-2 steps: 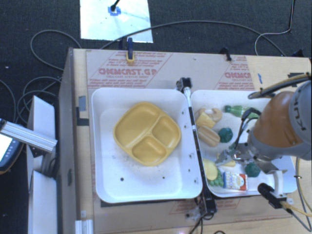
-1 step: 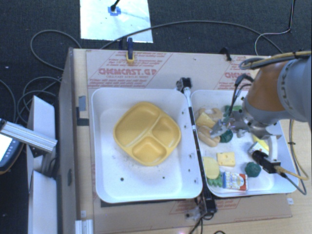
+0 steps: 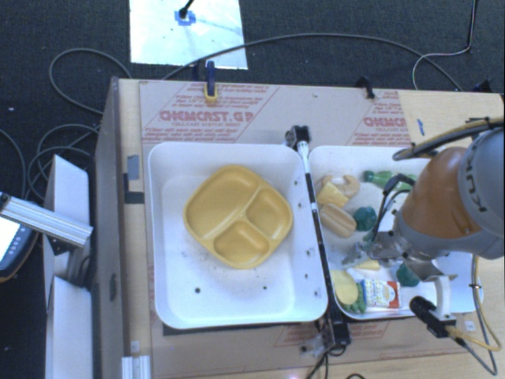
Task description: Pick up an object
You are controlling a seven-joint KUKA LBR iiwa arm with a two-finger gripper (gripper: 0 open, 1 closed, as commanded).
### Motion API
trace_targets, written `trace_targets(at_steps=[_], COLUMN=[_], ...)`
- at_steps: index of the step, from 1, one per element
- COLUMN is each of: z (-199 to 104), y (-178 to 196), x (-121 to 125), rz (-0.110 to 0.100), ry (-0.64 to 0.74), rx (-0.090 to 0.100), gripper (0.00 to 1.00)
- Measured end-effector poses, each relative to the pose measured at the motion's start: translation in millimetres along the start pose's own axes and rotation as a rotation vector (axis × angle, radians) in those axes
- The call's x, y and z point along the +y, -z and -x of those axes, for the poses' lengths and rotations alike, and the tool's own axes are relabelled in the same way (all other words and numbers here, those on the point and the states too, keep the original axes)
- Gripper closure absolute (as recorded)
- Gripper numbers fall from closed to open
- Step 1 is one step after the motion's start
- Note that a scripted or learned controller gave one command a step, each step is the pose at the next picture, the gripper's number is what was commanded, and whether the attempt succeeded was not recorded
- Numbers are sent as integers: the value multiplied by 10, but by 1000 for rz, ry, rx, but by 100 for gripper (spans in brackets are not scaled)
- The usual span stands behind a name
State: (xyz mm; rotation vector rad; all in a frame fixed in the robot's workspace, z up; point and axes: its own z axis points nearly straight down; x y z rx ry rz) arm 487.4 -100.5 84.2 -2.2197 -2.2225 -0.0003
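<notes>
Arm (image 3: 442, 204) hangs over the right bin (image 3: 331, 158) above small toys (image 3: 339, 212); fingers' state I cannot tell. Yellow plate (image 3: 238, 215) lies in the left bin (image 3: 181, 306).

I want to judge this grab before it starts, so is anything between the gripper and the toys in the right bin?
Nothing visible separates them. The gripper sits low in the right bin, right among the crowded toys: a tan bread-shaped piece beside it and a yellow slice under it.
</notes>
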Motion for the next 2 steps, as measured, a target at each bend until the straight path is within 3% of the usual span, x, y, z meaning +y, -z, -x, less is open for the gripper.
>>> trace_targets(at_steps=[1, 2], z=[-5, -766], y=[109, 1011], x=[16, 706], rz=[4, 4], ry=[1, 3], rx=[1, 1], gripper=[100, 100])
